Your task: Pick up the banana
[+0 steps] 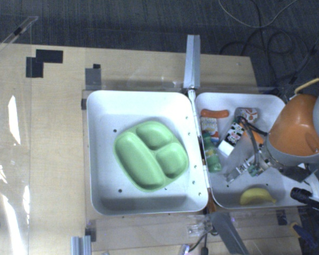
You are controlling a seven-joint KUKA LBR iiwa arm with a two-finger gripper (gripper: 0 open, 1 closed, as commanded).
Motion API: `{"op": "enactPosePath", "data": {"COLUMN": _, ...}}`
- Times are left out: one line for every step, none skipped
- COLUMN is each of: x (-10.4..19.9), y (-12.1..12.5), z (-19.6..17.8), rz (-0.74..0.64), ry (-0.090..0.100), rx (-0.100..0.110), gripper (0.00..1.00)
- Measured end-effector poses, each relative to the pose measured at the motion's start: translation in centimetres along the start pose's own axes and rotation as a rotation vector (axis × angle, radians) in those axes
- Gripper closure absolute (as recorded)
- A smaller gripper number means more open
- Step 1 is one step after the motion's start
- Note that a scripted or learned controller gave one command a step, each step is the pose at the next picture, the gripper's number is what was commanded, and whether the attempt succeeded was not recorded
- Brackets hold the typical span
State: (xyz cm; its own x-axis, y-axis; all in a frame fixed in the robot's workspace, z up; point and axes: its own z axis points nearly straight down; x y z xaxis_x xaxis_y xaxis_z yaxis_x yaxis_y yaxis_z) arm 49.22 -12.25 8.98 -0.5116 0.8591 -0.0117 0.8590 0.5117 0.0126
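Note:
A yellow banana (258, 196) lies on its side near the front wall of the right bin (223, 198). My gripper (239, 171) hangs over the middle of that bin, just above and to the left of the banana, with a small gap between them. The arm's orange band (296, 127) and grey body cover the bin's right part. Nothing is visibly held.
The right bin also holds a sausage-like toy (215, 113), a small can (209, 126), a green bottle (213, 161), a white-and-black box (232, 137) and a packet (248, 114). A green divided plate (150, 154) sits in the left bin (101, 142). Cables lie behind the bench.

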Motion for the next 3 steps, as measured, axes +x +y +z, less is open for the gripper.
{"op": "enactPosePath", "data": {"x": -1.7, "y": -1.0, "z": 0.0, "rz": -0.117, "ry": 0.003, "rx": -0.001, "gripper": 0.0}}
{"op": "enactPosePath", "data": {"x": -4.8, "y": -2.9, "z": 0.0, "rz": -0.106, "ry": 0.002, "rx": 0.001, "gripper": 0.0}}
{"op": "enactPosePath", "data": {"x": -0.6, "y": -0.4, "z": 0.0, "rz": -0.102, "ry": 0.0, "rx": 0.0, "gripper": 0.0}}
